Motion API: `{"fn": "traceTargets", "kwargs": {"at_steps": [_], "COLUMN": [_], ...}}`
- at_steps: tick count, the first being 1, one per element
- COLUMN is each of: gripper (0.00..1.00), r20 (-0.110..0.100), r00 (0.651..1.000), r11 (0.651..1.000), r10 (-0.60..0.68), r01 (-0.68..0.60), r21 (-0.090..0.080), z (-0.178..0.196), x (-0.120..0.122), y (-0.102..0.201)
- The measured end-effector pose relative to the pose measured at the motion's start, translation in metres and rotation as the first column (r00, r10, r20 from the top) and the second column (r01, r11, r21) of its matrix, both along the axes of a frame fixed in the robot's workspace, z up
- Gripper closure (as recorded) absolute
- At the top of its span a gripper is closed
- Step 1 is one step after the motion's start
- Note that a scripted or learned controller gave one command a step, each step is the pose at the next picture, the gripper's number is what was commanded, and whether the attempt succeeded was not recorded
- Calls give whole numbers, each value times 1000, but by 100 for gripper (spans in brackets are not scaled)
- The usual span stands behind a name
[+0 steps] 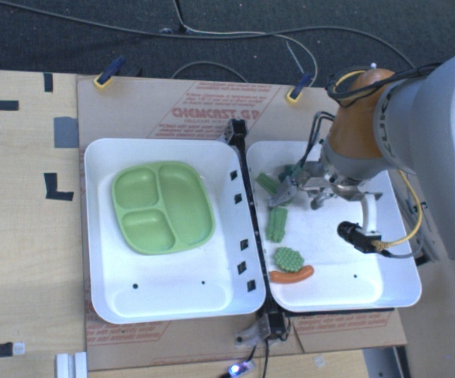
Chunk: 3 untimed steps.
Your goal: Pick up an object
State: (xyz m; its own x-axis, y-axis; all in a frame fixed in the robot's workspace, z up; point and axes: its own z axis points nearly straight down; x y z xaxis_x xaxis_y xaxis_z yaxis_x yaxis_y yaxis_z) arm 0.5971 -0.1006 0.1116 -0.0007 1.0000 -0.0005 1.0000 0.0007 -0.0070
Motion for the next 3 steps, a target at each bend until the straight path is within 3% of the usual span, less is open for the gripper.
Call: {"fn": "traceTargets", "kwargs": {"at_steps": [1, 3], "gripper": [100, 100], "r20": [3, 12], "r00": [1000, 1000], "r11": [1000, 1000], "r10": [2, 1], "r01": [-2, -1], "r21": [0, 0], "z": [13, 134], "x": [1, -5], "y": [1, 6]}}
